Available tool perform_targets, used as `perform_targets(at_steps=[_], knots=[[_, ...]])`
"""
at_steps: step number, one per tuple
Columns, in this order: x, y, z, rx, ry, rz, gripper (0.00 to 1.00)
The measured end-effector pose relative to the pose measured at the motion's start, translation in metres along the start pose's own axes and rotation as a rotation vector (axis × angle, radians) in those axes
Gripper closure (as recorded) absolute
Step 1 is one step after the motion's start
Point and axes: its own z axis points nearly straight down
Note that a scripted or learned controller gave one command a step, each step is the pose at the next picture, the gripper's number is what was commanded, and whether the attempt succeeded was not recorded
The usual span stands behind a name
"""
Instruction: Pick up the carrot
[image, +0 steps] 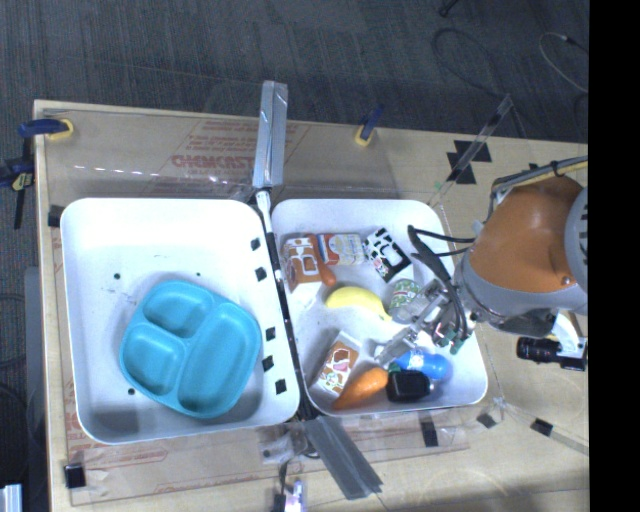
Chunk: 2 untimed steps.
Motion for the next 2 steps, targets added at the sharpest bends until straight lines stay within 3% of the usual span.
perform_targets(at_steps=[1,2], knots=[[0.019,0.017,0.050,0.000,0.004,-0.323,0.00],[0.011,0.010,0.023,-0.001,-0.001,-0.643,0.00]])
